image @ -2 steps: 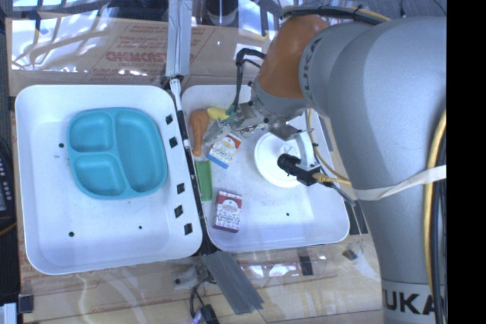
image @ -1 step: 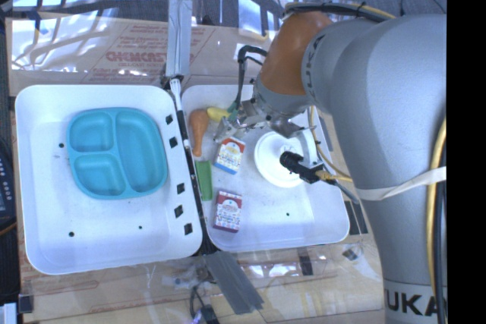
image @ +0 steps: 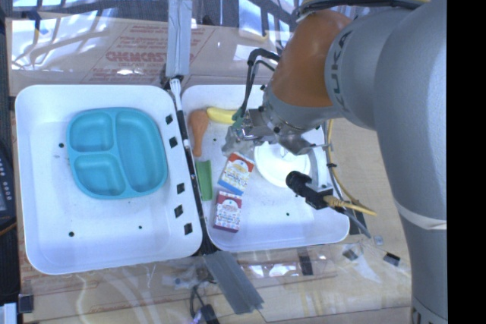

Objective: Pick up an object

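Camera view: tray (image: 118, 150) in left bin (image: 45, 239)

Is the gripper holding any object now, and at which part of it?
It cannot be told: the gripper sits low in the right bin near the banana, and nothing shows between its fingers.

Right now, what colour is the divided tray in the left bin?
Turquoise blue; the divided tray shows best in the camera view.
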Tool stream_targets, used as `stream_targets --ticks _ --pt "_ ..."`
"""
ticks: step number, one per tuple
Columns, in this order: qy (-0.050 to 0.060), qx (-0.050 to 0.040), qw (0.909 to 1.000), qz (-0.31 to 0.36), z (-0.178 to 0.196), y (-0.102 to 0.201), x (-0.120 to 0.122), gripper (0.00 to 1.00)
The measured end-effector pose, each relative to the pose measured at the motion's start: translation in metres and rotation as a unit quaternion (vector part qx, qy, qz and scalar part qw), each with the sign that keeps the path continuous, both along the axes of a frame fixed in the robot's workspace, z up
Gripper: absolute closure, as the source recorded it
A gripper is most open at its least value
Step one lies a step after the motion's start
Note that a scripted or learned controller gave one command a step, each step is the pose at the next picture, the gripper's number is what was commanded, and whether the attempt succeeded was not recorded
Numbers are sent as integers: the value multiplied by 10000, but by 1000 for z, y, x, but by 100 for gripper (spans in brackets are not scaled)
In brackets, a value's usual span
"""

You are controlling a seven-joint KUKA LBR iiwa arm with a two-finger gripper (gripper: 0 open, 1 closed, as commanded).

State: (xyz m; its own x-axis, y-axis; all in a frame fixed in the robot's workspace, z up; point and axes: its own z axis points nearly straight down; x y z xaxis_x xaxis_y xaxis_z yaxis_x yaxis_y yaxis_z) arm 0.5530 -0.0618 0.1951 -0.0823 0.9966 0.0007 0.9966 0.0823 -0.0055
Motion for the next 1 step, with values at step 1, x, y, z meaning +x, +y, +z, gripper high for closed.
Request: stream_targets --ticks 1 --pt "6 0 10000 -6 -1 0 0 0"
